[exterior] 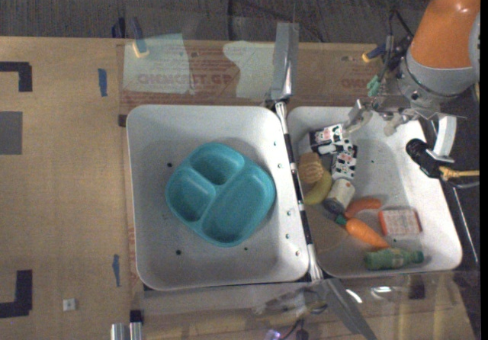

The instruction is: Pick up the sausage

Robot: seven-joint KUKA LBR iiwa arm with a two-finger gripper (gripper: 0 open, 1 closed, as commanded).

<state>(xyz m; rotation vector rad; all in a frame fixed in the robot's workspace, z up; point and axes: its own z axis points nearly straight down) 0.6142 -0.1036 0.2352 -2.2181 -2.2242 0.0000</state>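
Right bin [450, 251]: one sausage [364, 205], one carrot [364, 232], one green bottle [393, 258]. Left bin [145, 178]: one teal plate [221, 194]. Gripper [377, 113] above right bin; jaws' state cannot be told.

Only readable thing I can spot is faint mirrored lettering on the clear plastic sheet [187, 72] taped to the brown cardboard bench top [61, 178] behind the bins, too washed out to spell out.
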